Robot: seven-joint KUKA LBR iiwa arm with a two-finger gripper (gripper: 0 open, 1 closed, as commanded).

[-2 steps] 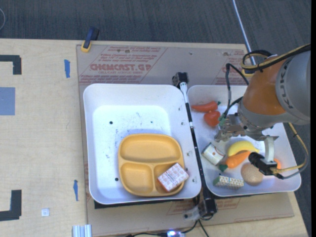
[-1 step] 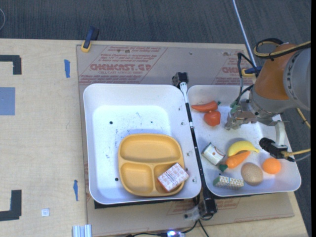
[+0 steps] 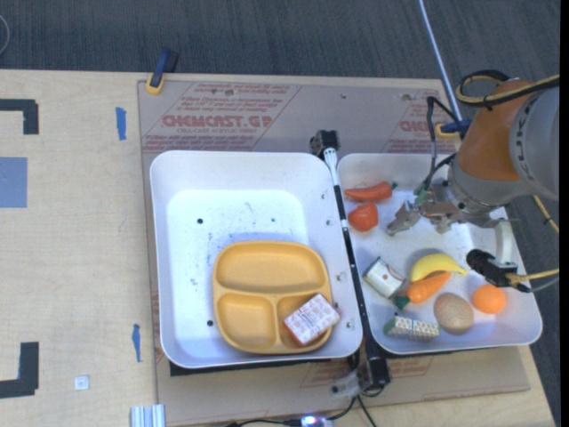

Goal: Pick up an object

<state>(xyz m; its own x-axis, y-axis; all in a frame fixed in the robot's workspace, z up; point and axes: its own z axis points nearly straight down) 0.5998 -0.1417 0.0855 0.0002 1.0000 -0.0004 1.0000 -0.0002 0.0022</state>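
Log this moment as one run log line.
arm: over right bin | gripper: above bin floor, nothing visibly held | nearest: tomato, chili pepper | yellow tray: left bin

Two white bins side by side on the table (image 3: 71, 238). Left bin (image 3: 178, 185) holds a yellow divided tray (image 3: 258, 274) with a small red-and-white packet (image 3: 310, 318) in its lower right section. Right bin (image 3: 524, 327) holds a chili (image 3: 368, 191), tomato (image 3: 362, 217), banana (image 3: 437, 264), carrot (image 3: 427, 286), orange (image 3: 488, 299) and potato (image 3: 453, 311). Gripper (image 3: 418, 213) hangs over the right bin's upper part, holding nothing.
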